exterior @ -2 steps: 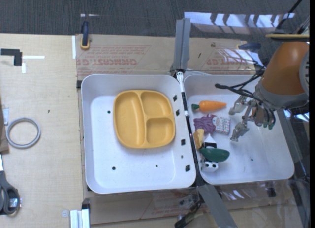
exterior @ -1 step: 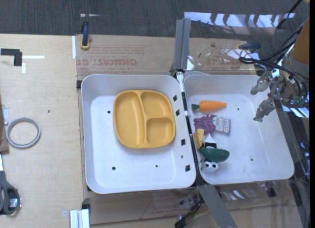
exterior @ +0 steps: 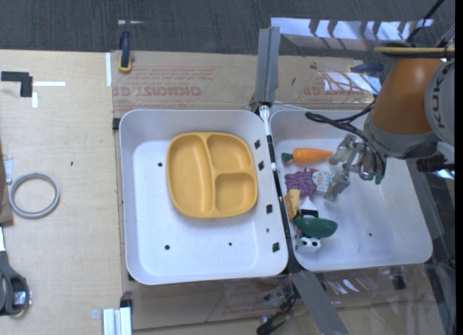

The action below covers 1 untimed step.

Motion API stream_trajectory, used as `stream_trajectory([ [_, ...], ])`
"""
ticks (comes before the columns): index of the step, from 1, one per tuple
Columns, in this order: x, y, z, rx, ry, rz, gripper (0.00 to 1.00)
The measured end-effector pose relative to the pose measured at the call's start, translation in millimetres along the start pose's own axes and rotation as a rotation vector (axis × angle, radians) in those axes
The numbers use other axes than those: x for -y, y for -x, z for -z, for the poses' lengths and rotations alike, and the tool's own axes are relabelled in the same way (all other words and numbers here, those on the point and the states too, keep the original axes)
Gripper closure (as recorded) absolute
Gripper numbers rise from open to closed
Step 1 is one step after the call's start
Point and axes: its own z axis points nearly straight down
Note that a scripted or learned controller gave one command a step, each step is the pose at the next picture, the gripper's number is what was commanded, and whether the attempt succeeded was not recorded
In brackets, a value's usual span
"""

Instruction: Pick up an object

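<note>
Gripper (exterior: 346,171) over right bin (exterior: 394,243), fingers spread, nothing between them; carrot (exterior: 312,155) just left of it, purple toy (exterior: 302,181) below carrot, green object (exterior: 315,226), possibly toy, near bin's left wall; yellow divided plate (exterior: 212,175) in left bin (exterior: 141,239)

We note two white bins (exterior: 137,203); the left carries a yellow divided tray (exterior: 212,175). In the right we record an orange carrot (exterior: 311,155), a purple item (exterior: 302,181) and a dark green piece (exterior: 316,226). The bench (exterior: 65,254) is pale wood.
</note>
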Motion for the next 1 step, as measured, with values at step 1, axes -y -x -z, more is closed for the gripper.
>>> stream_trajectory([
  [1,5.7,-19.3,7.9,-0.001,0.0,-0.049,0.0],
])
